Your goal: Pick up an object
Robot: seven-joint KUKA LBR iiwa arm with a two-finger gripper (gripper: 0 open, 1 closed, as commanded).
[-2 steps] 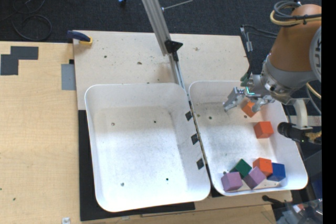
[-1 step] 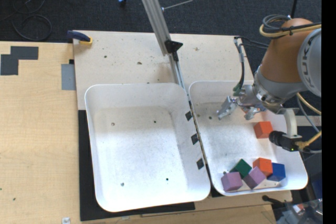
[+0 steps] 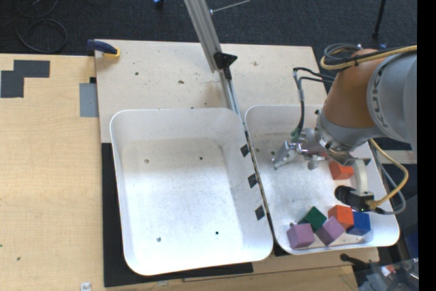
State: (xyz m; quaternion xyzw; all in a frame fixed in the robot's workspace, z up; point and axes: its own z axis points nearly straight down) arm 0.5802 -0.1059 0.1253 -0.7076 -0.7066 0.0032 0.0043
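behind me the right white plastic bin (image 3: pixel 272 120) lies bare under my gripper (image 3: pixel 294 153), fingers' spacing untellable, so closing here risks missing the clustered foam blocks (image 3: pixel 329 224).

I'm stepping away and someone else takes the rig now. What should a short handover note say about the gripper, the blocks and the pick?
Gripper: over the right bin, in its upper half, above bare floor. Nothing shows between its fingers; whether they are open or shut is not clear.
Blocks: clustered at the right bin's near corner: two purple blocks, a green block, an orange block, a blue block. Another orange block lies by the arm's wrist, partly hidden.
Done: no block picked up.
Left: the whole pick. The gripper sits apart from the cluster, so it likely needs to move toward it.
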